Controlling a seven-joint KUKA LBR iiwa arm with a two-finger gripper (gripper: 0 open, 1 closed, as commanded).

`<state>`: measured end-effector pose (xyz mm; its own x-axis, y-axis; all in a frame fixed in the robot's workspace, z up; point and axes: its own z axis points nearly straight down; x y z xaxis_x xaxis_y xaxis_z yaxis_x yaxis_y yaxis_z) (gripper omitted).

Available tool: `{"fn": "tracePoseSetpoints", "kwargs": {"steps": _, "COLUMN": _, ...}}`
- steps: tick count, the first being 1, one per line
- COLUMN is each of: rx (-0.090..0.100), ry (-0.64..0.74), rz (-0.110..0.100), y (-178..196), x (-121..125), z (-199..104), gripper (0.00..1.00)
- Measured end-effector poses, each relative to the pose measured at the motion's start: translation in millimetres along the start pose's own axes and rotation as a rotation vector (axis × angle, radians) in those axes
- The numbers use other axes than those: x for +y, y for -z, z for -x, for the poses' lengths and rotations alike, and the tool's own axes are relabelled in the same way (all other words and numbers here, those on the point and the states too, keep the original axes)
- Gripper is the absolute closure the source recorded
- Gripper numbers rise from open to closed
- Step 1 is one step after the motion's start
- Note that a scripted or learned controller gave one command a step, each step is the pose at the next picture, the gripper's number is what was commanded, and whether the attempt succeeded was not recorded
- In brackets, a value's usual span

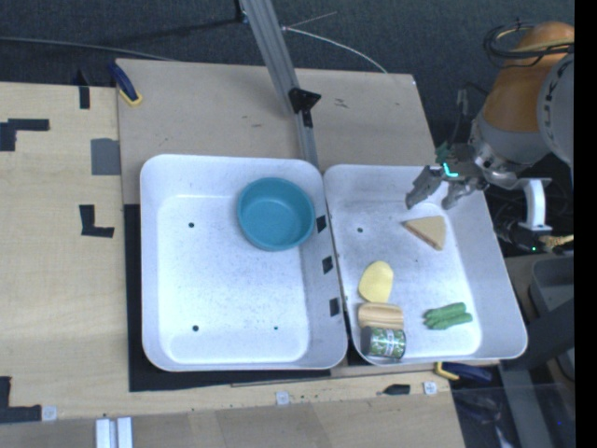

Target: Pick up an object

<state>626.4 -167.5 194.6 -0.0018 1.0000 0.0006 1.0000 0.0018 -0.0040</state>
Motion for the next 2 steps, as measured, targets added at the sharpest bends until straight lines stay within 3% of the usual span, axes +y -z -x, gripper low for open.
{"fn": "tracePoseSetpoints", "kwargs": {"steps": 1, "rx": 0.000, "ry": 0.000, "rz": 0.003, "y": 1.3, "x": 0.7, "z": 0.0, "gripper": 0.00}}
{"fn": "tracePoseSetpoints", "kwargs": {"steps": 2, "rx": -0.001, "ry": 0.001, "rz": -0.002, "y": -60.0, "x": 7.4, "z": -2.9, "gripper": 0.00}}
